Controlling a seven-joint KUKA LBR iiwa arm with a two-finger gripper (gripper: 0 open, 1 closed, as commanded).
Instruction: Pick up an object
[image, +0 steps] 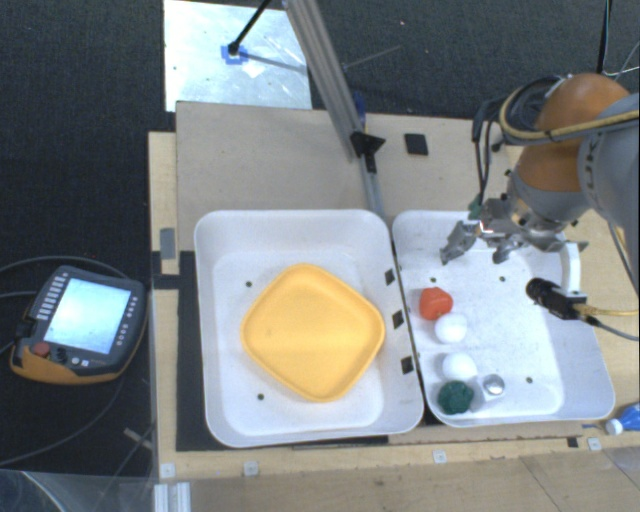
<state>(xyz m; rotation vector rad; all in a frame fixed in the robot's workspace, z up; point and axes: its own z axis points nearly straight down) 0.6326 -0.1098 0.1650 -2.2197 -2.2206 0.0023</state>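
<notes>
gripper (480, 240): over right bin (590, 385), far end; state unclear, can't tell
objects: red ball (435, 302), two white balls (451, 328), green ball (457, 397), near-left of right bin
left bin (215, 330): yellow plate (313, 331)
arm: cut off right

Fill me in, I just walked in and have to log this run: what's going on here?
A robot arm reaches in from the right over the right bin, its gripper above the bin's far end, holding nothing. Along that bin's left side lie a red ball, two white balls, a green ball and a small silver piece. The left bin holds a yellow plate. Nothing is picked up yet.
</notes>
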